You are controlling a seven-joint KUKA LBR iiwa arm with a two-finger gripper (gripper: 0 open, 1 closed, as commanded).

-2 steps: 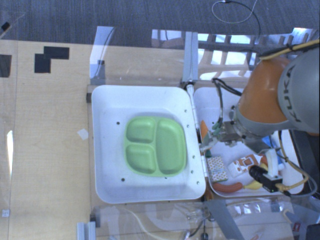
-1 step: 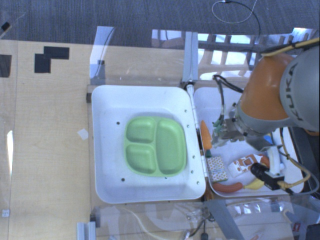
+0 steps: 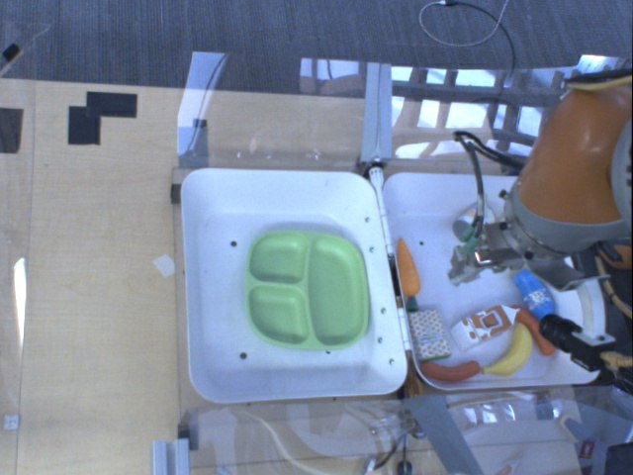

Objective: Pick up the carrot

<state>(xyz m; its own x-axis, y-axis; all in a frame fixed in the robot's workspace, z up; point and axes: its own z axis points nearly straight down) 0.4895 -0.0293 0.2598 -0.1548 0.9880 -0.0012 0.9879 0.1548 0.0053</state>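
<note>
Note that the carrot (image 3: pixel 407 268) lies against the right bin's (image 3: pixel 435 201) left wall, long axis running up-down in view, just left of your gripper (image 3: pixel 473 257), whose opening you cannot tell.

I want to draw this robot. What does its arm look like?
The robot arm is fat and round, with a big orange band over a grey ring. Its small silvery metal gripper sticks out to the left, and thin black cables loop above it.

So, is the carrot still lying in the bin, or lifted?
Lying in the right bin: the carrot rests flat by its left wall, apart from the gripper.
</note>
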